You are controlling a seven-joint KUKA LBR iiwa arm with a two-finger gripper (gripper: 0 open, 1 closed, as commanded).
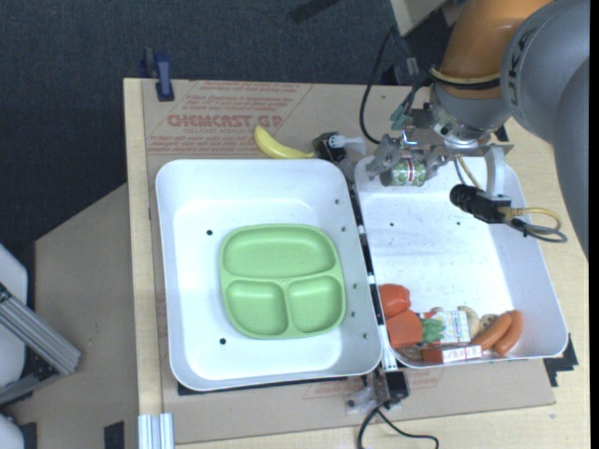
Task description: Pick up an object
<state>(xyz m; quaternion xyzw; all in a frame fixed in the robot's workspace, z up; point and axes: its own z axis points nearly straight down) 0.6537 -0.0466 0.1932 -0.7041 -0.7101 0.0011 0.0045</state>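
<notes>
Currently, a small green-and-silver cylindrical can [408, 173] lies on its side between the fingers of the two-finger gripper [409, 171], which are clamped on it. The can sits above the far edge of the right white bin [524, 251], near that bin's far-left corner, clear of the bin floor.

The grey arm with the orange band [487, 26] reaches down to this point from the upper right.

At the near edge of the right white bin lies a cluster of toy food: a red rounded pepper-like piece [393, 298], an orange-red block [403, 328], a printed white packet [456, 325] and an orange sausage-shaped piece [501, 332] toward the near-right corner.

The left white bin [187, 213] holds a light green plastic divided tray [281, 281] with three compartments, resting near the bin centre.

A yellow banana [278, 146] lies on the brown cardboard bench surface [225, 110], just beyond the far edge of the left white bin.
</notes>
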